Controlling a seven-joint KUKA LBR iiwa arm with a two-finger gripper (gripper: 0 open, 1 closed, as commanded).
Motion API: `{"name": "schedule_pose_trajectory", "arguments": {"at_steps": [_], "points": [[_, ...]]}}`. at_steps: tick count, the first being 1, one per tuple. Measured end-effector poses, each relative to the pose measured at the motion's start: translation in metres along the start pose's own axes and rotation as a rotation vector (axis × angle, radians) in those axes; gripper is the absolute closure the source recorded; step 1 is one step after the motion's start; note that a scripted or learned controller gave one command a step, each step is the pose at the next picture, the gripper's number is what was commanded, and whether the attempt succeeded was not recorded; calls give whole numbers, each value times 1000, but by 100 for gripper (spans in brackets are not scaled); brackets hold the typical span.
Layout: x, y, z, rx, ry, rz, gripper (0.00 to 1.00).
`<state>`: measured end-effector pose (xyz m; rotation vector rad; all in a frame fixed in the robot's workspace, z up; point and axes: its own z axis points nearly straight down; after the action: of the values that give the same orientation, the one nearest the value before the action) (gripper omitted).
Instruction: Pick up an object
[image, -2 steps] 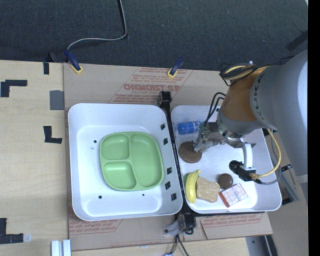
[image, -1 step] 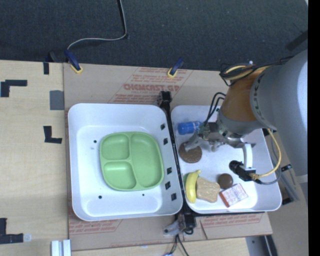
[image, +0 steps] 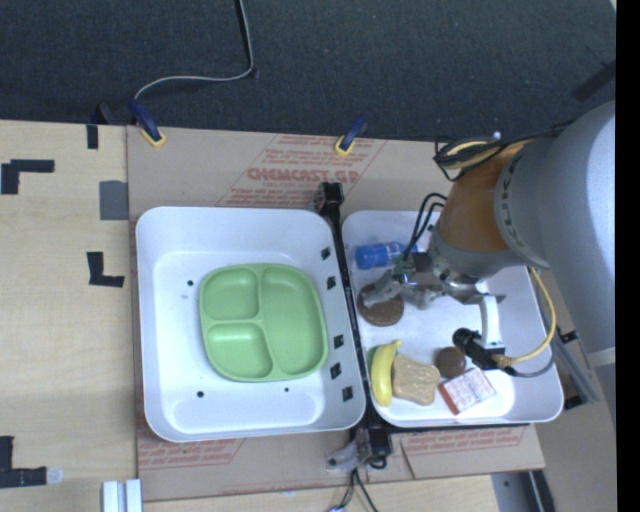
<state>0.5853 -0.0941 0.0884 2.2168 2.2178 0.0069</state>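
Note:
My gripper hangs low at the left side of the right bin, reached in from the right under the grey arm and its orange band. It sits right over a round brown disc, touching or just above its top edge. A blue object lies just behind the gripper. Toward the bin's front lie a yellow banana, a slice of toast, a small brown piece and a red and white packet.
The left bin holds a green divided plate. A black divider runs between the two bins. Yellow and black cables loop from the wrist over the right bin's middle.

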Motion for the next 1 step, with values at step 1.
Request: {"name": "schedule_pose_trajectory", "arguments": {"at_steps": [1], "points": [[0,2,-11,-4,0,0,100]]}}
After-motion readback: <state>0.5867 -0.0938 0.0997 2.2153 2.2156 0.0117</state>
